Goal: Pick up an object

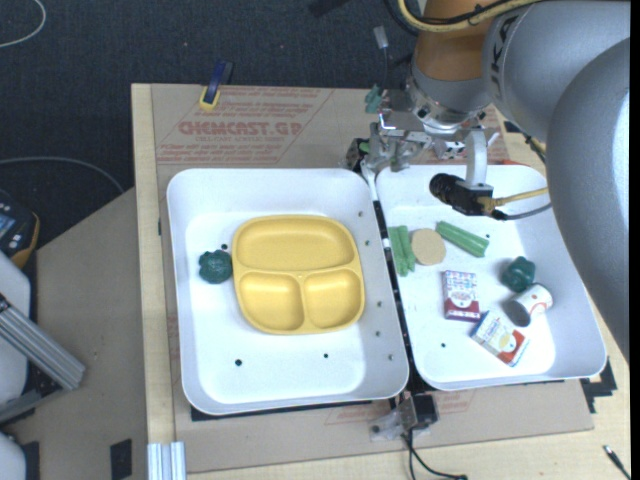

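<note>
The claw point(388, 160) hangs over the back left corner of the right bin point(570, 353), close to the rim where the two bins meet. I cannot tell whether it is released or clenched, and nothing shows in its grip. Anything worth picking lies nearer the front. The green sticks point(400, 250) sit closest, against the left wall, with the tan disc point(429, 247) just beside them. The red packet point(461, 295) and small carton point(500, 337) are further off.

Dropping straight down from here would likely strike the rim or close on bare plastic. The sticks hug the wall, leaving little room on that side. The packet lies flat and may slip. The yellow plate point(298, 272) fills the left bin point(190, 338).
</note>
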Robot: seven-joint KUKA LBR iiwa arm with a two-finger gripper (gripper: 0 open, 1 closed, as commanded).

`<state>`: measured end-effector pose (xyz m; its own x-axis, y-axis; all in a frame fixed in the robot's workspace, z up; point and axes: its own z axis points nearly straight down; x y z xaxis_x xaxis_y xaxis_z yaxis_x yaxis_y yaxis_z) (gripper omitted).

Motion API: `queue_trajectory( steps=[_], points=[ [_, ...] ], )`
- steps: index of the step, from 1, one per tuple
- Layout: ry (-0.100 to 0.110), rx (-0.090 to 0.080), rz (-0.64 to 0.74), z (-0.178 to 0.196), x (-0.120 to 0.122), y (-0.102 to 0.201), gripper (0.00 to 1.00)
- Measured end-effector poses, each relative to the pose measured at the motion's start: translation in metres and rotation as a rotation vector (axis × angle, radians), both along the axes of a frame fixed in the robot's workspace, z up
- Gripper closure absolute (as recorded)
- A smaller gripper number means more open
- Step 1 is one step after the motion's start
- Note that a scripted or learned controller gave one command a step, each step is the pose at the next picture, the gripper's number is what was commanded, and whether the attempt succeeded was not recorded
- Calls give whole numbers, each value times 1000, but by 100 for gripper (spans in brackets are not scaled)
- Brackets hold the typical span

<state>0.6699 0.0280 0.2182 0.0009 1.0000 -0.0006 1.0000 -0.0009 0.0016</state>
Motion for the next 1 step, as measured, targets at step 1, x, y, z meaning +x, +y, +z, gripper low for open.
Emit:
queue_trajectory(
  steps=[1],
  points=[
    [5, 0, -1, 5, -18, -2, 100]
  ],
)
